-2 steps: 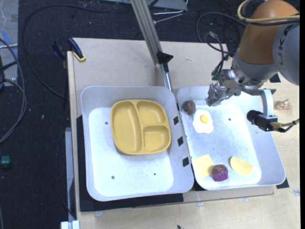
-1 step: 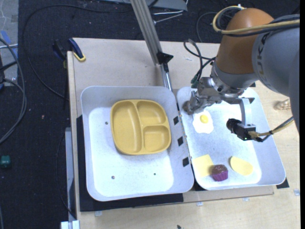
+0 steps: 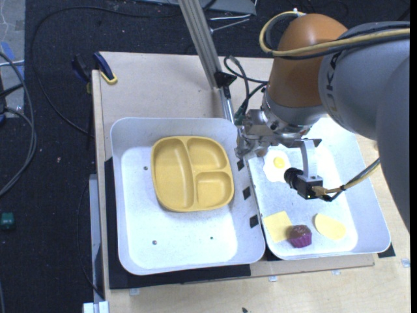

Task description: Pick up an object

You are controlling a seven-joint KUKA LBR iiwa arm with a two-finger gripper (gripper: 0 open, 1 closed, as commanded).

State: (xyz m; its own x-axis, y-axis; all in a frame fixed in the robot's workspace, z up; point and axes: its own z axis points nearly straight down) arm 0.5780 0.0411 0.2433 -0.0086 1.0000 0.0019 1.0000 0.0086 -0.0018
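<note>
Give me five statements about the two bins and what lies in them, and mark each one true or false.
1. A yellow divided plate lies in the left bin. True.
2. The plate has five compartments. False: it has three.
3. A fried egg toy lies in the right bin, beside the gripper. True.
4. The purple object sits on the plate. False: it sits in the right bin, between a yellow square slice and a yellow round piece.
5. The arm comes down over the left bin. False: it is over the right bin, near the wall between the two.
</note>
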